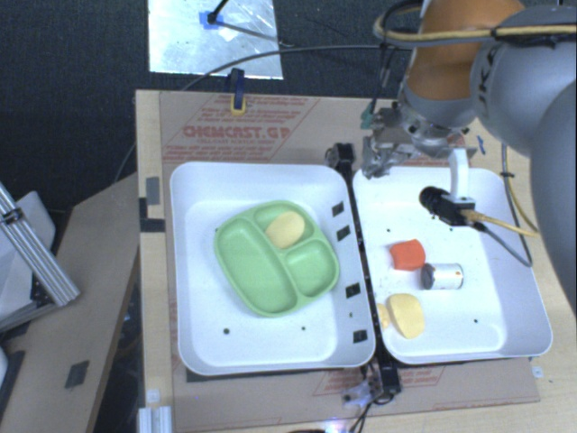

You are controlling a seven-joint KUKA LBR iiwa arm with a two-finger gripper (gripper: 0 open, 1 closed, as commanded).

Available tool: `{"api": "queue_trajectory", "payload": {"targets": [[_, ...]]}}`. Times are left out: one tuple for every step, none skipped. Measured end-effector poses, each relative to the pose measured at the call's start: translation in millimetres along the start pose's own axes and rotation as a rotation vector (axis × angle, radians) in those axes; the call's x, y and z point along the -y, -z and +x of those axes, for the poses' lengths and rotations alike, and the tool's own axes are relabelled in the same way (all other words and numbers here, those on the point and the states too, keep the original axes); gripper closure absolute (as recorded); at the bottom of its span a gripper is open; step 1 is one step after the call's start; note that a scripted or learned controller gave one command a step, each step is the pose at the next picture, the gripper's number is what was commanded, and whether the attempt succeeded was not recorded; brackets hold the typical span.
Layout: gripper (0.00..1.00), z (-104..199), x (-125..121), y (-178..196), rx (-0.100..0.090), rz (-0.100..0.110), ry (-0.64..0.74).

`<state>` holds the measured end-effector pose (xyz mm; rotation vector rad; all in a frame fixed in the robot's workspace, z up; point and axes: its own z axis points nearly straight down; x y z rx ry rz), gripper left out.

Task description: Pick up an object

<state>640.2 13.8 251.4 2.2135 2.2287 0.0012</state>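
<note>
Holds the gripper [382, 159] over the far-left corner of the right bin [487, 327], close to the wall shared with the left bin [203, 242]. Cannot tell how wide open it is; nothing visibly in its grasp.

Pick candidates, all well apart from the gripper:
- orange block [407, 254], mid-bin
- grey-and-white cylinder [443, 276], just beside the block, lying on its side
- yellow lump [406, 315], near the front-left of the right bin
- yellow piece [287, 229], in a small compartment of the green divided plate [261, 282] in the left bin

Risks from here:
- Going straight down probably means closing on bare floor, or clipping the bin wall, given the corner position.
- Going for the grey-and-white cylinder off centre likely rolls it away.
- Going for the orange block may shove the cylinder, or pinch both, given how close together they are.
- Going for the yellow lump leaves little room on the wall side.
- Going for the yellow piece may snag a compartment ridge and drag or tip the plate.
</note>
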Motion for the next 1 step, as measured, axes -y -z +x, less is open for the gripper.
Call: {"api": "queue_trajectory", "payload": {"targets": [[1.0,50.6,0.5,-20.3,0.0,-0.001,-0.002]]}}
